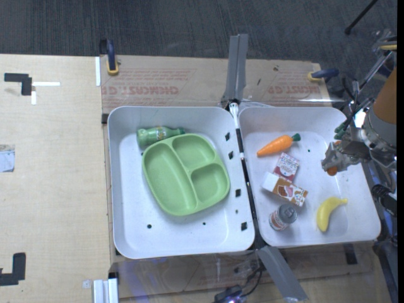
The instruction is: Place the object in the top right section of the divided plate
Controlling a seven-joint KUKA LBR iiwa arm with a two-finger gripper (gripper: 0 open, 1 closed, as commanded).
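Claw (332, 163) hovering over the right bin's (303, 235) far side; whether it is gripping anything cannot be told, and nothing is visibly lying in its grasp. Toward its left are lying a carrot (278, 144), two small cartons (286, 177) and a can (282, 217); a banana (328, 211) is resting just below it. Picking appears to be the step in hand. Next, an object is needing secure grasping, then carrying far left to the green plate (185, 173).
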